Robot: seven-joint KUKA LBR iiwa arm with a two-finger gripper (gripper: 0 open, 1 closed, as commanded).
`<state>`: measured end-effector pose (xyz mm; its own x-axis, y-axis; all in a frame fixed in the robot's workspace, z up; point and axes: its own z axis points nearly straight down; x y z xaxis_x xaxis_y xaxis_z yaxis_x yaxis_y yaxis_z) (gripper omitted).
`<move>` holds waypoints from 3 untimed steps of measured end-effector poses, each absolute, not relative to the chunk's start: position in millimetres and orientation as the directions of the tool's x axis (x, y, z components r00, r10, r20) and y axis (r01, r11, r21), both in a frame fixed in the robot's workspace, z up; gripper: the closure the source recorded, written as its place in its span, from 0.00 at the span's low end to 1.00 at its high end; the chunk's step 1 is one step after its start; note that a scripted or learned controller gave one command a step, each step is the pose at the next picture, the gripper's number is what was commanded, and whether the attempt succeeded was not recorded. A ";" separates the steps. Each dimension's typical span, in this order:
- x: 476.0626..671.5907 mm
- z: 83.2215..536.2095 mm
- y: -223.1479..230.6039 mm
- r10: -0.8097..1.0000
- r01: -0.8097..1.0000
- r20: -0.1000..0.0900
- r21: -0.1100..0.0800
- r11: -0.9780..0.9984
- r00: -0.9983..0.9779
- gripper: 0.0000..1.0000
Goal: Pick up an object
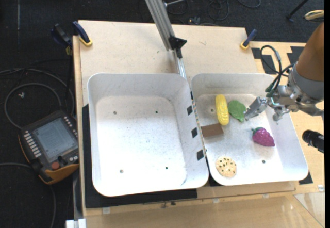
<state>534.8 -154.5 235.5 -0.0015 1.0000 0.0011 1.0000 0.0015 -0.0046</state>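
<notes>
While the gripper (258,107) sits beside the green toy (237,110), finger state unreadable, it should centre over that toy, right of the corn (221,109), before closing.

No readable text, label, brand, number or sign is shown. The screen and keys of the handheld control pendant (51,144) beside the bench are too small and blurred to be read.

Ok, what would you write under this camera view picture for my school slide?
Grey arm's end effector hovers by a green leafy toy in the right white bin, near a yellow corn cob.
</notes>
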 end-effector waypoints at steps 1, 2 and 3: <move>535.6 237.6 -154.5 1.000 1.000 0.000 0.000 0.001 -0.001 0.00; 528.1 179.1 -147.7 1.000 1.000 0.002 -0.006 -0.001 0.001 0.00; 527.2 124.0 -136.3 1.000 1.000 0.002 -0.006 -0.001 0.001 0.00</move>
